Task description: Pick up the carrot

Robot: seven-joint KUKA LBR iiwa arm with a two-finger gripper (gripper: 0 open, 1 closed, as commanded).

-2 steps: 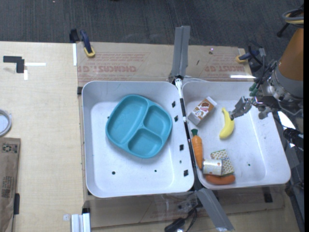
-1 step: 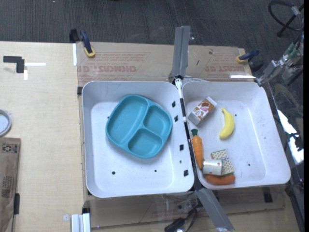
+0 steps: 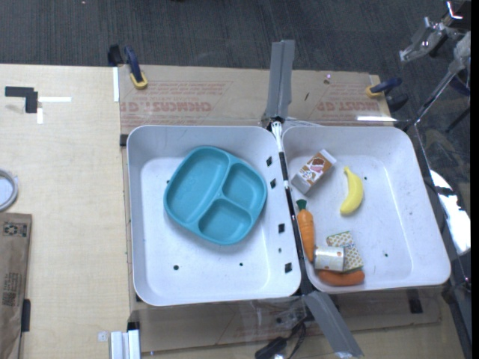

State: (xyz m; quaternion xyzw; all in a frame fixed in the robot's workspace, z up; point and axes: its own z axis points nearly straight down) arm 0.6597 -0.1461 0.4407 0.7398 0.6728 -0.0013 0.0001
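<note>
Carrot [image 3: 305, 231] lies in right bin [image 3: 404, 152], lower left of it, hard against dividing wall, green top pointing up frame. Judgement: wall leaves little room on that side, so grasp wants approach along carrot's length. Small carton [image 3: 329, 258] sits just beside its tip, sausage [image 3: 342, 277] below. Snack box [image 3: 313, 171] and banana [image 3: 352, 191] share same bin, farther up. Left bin [image 3: 142, 200] holds blue divided plate [image 3: 215, 194]. My gripper state: cannot tell.

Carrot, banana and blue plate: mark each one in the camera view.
carrot [image 3: 306, 232], camera view, middle of its orange body, by the right bin's left wall.
banana [image 3: 352, 193], camera view, middle of its yellow curve.
blue plate [image 3: 196, 182], camera view, floor of its largest compartment, in the left bin.
</note>
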